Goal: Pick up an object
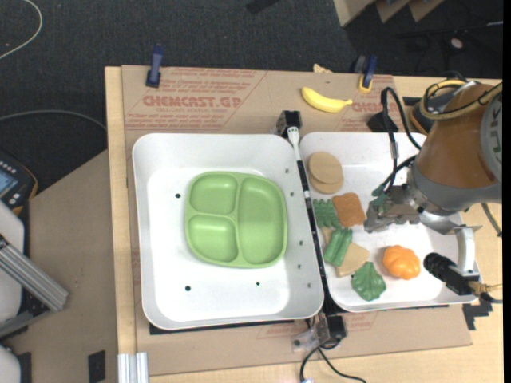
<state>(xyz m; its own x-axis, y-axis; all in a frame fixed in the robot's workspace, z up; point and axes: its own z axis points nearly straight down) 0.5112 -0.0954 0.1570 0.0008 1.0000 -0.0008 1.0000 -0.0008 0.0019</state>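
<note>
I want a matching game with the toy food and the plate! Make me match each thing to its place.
Things:
1. banana
2. green plate
3. orange fruit
4. round tan cookie

Places:
A. in the left bin
B. near the front of the right bin
C. on the brown board behind the bins
D. at the back of the right bin, close to the divide between the bins

Pairs: 1-C, 2-A, 3-B, 4-D
</note>
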